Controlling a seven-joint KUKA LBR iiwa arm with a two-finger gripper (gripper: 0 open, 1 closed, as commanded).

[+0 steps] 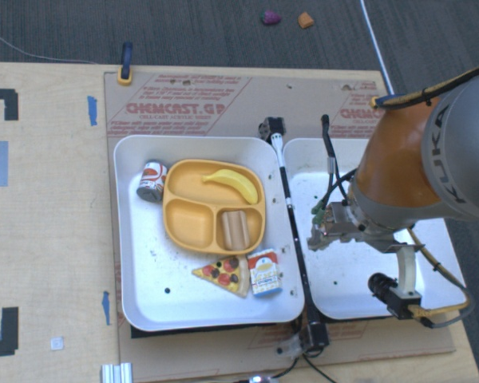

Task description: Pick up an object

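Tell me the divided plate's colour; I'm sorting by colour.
Yellow-orange, seen in the camera view: the plate in the left bin.

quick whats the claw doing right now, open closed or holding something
claw: over the right shallow white bin; open or shut cannot be told, nothing seen held.

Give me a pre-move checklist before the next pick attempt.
1. Objects available in left bin: ok. Yellow divided plate, banana, hot dog, can, pizza slice and small carton are all there.
2. Gripper over a target: not ok, it sits above the right bin.
3. Gripper carrying anything: cannot tell.
4. Cables near the divider: cannot tell if they would snag.
5. Carton and pizza slice separable: not ok, they lie close together.
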